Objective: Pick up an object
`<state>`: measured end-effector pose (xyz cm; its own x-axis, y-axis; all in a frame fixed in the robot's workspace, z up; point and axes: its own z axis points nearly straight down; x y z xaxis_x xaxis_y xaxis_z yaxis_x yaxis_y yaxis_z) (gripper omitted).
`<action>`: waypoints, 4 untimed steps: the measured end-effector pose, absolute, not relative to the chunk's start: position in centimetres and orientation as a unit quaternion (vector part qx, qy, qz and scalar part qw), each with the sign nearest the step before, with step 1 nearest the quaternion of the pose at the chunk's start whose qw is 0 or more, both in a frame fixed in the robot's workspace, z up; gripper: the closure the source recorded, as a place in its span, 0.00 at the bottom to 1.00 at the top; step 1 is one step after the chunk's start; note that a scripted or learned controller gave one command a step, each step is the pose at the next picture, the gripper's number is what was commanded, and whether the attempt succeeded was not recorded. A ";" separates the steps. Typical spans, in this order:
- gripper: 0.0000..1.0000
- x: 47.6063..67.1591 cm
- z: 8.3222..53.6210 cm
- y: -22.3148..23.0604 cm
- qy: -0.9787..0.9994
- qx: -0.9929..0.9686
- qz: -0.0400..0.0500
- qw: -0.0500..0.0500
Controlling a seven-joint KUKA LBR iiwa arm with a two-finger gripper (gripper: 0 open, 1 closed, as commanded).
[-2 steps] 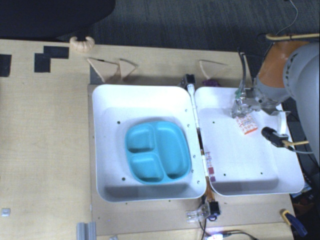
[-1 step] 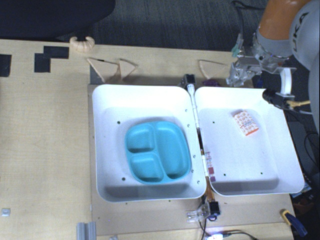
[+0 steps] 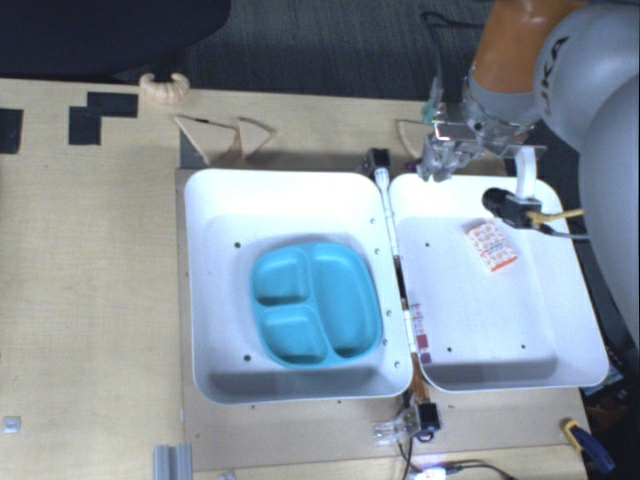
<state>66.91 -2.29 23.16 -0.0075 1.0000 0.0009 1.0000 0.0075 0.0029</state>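
**Gripper parked at the far rim, nothing in it**

Gripper [image 3: 440, 163] hovers over the right bin's [image 3: 560, 368] far-left corner; can't tell its opening. Small red-and-white packet [image 3: 492, 245] lies flat mid-bin, well apart. Flat stuff slips, so a descent here probably clips the rim. Blue tray [image 3: 315, 303] sits in the left bin [image 3: 215, 268].

A bulky, rounded grey arm [image 3: 590, 78] is seen, smooth and glossy. An orange band [image 3: 510, 38] is wrapped above the wrist. The gripper [image 3: 438, 163] is built of small silvery metal parts.
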 end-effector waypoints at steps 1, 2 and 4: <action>0.00 66.9 23.2 -2.4 0.709 0.705 0.001 0.001; 0.00 63.8 10.8 -8.7 0.708 0.706 0.000 0.000; 1.00 56.5 10.2 -10.5 0.708 0.706 0.002 0.001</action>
<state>56.47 -10.47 10.23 -0.0030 1.0000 0.0010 1.0000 0.0030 0.0045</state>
